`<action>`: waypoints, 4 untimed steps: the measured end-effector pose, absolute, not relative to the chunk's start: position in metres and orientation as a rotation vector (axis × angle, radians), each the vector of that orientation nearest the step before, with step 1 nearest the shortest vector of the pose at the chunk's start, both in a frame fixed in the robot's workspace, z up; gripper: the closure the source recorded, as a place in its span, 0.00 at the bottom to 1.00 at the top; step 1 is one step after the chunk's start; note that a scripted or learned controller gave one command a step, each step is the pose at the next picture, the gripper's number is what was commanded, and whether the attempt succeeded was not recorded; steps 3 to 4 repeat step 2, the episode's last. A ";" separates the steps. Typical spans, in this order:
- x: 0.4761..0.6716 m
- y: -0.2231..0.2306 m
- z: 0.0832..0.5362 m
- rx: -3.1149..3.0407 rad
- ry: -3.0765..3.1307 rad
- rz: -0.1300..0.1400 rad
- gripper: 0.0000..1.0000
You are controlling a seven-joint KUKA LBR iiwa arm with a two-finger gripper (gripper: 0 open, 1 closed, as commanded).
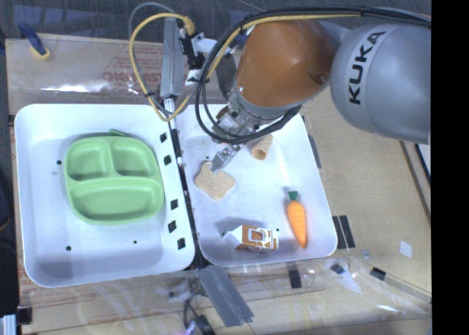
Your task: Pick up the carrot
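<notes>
**Carrot grab: not started, looks like an easy one**

Sitting in the right bin point(316, 201), carrot point(296, 221) down around 4 o'clock from bin centre, near the right wall, green top pointing to 12. Well apart from the gripper point(222, 157), which hangs over the toast point(214, 182) at about 9 o'clock. Can't tell the tool's state, too small and dark.

Probably a light, stiff plastic toy, smooth and tapered, so likely slippery toward the tip. Best bet: pinch across the fat upper half, just below the leaves. Box point(256, 238) at 6 and cone point(260, 149) at 12 shouldn't interfere. Green plate point(113, 179) over in the left bin point(37, 179).
</notes>
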State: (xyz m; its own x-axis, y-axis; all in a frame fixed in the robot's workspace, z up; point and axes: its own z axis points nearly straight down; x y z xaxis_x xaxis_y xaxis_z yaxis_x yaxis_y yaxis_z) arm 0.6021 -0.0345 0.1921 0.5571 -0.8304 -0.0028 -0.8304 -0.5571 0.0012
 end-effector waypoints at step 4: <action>0.656 0.036 0.192 -3.015 0.867 0.000 1.00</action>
